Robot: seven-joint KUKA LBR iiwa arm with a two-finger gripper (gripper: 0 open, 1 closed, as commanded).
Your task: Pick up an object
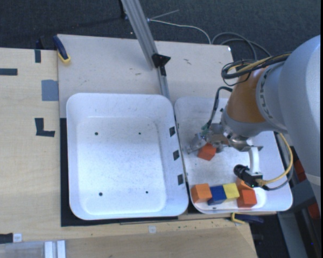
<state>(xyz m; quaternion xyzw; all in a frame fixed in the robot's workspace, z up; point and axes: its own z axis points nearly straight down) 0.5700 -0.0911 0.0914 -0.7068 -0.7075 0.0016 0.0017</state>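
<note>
Reaching in: the grey arm (290, 90) comes from the right and bends down over the right bin (277, 198), its orange band (242, 104) just above the wrist.
Gripper: the gripper (200, 142) is low in the right bin, near the bin's left wall, just above an orange-red block (207, 152).
Fingers: blurred and partly hidden by the wrist — I cannot tell if they are wide, narrow, or closed on something.
Orange-red block: it lies tilted in the middle part of the right bin, touching or almost touching the gripper tips; whether it is between the fingers is not clear.
Other blocks: a row along the front wall of the right bin — an orange block (201, 191), a blue block (217, 194), a yellow block (230, 191) and a second orange-red block (247, 197), close beside each other.
Left bin: the left bin (75, 160) is white with small dark specks, side by side with the right one.
Bench: a silver rail (142, 28) runs at a slant behind the bins.
</note>
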